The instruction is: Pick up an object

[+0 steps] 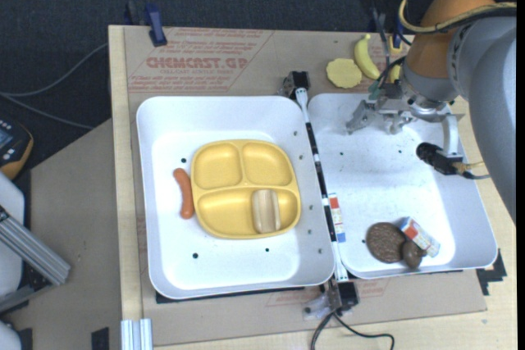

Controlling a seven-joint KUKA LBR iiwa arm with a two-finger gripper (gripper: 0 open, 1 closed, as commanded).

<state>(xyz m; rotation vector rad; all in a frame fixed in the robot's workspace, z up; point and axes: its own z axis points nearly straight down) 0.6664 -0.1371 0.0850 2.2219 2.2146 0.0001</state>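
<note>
My gripper (379,117) hangs low over the far end of the right bin (385,184), with nothing visible in it. At that bin's near end lie a round brown cookie (383,242), a small red, white and blue packet (420,235) and a little brown lump (412,256), all well away from the gripper. In the left bin (164,127) a yellow divided plate (221,168) carries a tan bread roll (265,211) in its near right compartment. An orange sausage (185,193) lies on the bin floor just left of the plate.
On the bench behind the right bin sit a banana (367,57) and a flat yellow disc (344,73). A black fitting (436,157) on the arm juts over the bin's right side. The grey arm (484,70) covers the far right corner.
</note>
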